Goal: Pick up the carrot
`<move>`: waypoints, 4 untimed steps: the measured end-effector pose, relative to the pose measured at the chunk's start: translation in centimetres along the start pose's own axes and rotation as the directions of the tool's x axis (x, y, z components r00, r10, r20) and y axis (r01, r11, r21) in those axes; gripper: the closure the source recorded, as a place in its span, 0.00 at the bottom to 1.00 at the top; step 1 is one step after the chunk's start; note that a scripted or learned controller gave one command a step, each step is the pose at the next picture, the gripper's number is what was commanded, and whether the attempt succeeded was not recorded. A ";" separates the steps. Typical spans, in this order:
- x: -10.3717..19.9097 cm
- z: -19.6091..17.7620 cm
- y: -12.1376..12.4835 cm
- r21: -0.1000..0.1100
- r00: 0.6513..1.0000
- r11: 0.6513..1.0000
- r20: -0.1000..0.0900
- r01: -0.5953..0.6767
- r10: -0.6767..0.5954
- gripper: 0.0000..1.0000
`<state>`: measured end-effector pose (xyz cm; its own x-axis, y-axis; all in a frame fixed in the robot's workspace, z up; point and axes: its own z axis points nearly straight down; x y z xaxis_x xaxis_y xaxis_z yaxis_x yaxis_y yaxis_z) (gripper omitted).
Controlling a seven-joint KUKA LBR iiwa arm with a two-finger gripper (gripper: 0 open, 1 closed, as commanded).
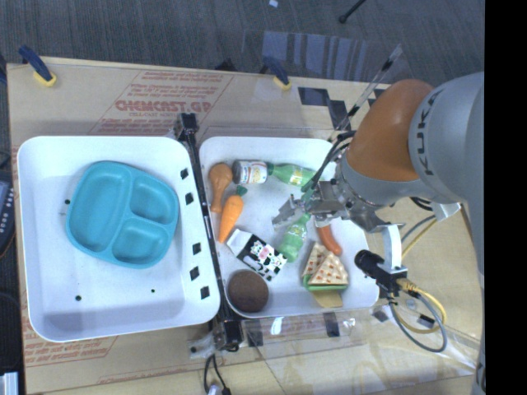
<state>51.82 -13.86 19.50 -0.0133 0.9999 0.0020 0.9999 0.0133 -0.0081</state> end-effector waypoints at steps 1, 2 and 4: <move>4.4 10.5 3.2 0.001 0.997 0.997 0.002 -0.074 0.074 0.00; 4.5 10.2 6.9 -0.003 0.964 0.964 0.003 -0.267 0.267 0.00; 13.2 0.1 -2.1 -0.003 0.947 0.947 -0.003 -0.321 0.321 1.00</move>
